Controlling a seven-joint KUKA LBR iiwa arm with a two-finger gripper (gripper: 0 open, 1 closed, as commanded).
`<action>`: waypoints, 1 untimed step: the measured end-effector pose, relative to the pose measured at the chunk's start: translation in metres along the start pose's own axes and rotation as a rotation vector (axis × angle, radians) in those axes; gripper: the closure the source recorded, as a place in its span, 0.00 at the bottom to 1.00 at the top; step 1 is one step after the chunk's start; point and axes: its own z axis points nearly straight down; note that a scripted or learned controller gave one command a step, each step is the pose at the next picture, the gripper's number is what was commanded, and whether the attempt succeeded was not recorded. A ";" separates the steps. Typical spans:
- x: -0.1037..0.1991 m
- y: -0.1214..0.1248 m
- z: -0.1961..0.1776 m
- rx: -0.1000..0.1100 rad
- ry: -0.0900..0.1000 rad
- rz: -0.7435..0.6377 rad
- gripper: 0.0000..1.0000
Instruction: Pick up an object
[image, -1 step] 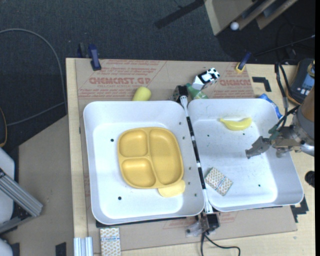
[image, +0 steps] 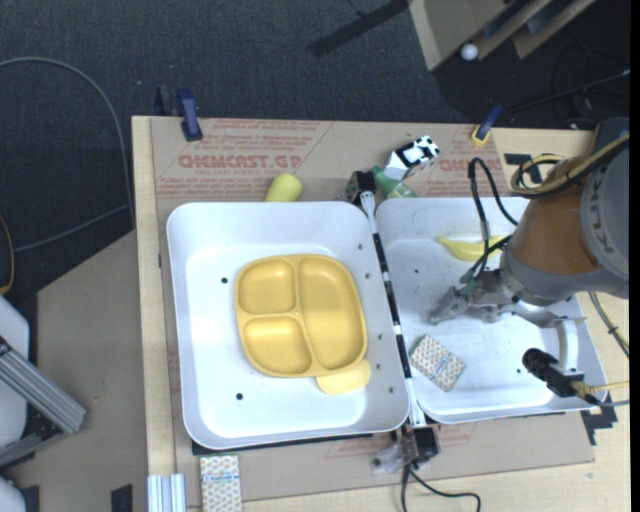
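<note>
Jaws (image: 445, 310) perhaps open above right bin (image: 560, 395).

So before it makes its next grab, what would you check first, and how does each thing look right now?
1. Gripper over the right bin: ok.
2. Fingers open or shut: cannot tell.
3. Anything held between the fingers: cannot tell.
4. Patterned packet lying free on the bin floor, apart from the gripper: ok.
5. Yellow piece reachable: cannot tell, the arm partly hides it.
6. Yellow divided plate lies flat in the left bin: ok.
</note>
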 end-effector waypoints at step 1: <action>-0.095 0.095 -0.030 -0.002 -0.001 0.000 0.00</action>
